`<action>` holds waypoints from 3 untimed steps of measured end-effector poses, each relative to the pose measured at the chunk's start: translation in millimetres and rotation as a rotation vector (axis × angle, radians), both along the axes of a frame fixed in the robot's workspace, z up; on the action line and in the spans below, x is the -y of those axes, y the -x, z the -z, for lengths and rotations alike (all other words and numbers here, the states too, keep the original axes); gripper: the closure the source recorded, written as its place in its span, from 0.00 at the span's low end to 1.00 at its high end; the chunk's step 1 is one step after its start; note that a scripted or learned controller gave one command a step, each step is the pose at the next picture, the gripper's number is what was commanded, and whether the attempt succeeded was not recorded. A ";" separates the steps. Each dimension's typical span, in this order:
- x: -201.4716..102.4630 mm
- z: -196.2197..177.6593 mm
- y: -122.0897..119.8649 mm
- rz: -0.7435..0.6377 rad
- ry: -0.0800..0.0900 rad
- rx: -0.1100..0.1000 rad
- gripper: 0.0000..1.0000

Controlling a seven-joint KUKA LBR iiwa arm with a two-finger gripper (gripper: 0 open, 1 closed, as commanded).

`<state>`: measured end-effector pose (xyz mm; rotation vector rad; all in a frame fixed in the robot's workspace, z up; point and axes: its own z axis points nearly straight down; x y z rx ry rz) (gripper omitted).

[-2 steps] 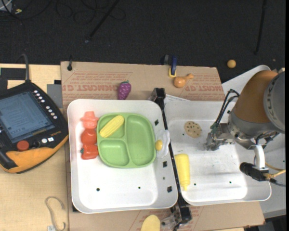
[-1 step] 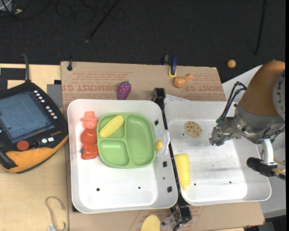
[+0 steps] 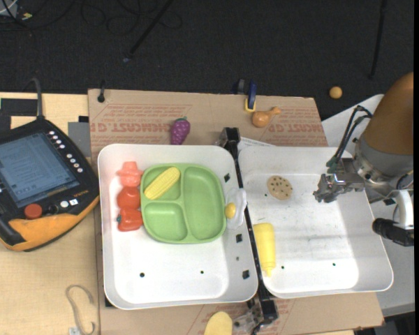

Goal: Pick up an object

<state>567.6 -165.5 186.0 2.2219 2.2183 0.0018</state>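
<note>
My dark two-finger gripper (image 3: 326, 187), its grasp state impossible to tell from here, hangs just right of the round brown chocolate-chip cookie (image 3: 279, 186), so I'd centre over it before descending.

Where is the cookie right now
The cookie lies in the right bin, in its upper left part, with the pincer to its right and the yellow corn cob below it by the left wall.
</note>
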 end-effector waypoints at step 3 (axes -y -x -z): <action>-107.3 -38.7 -10.4 -0.004 -0.003 -0.006 1.00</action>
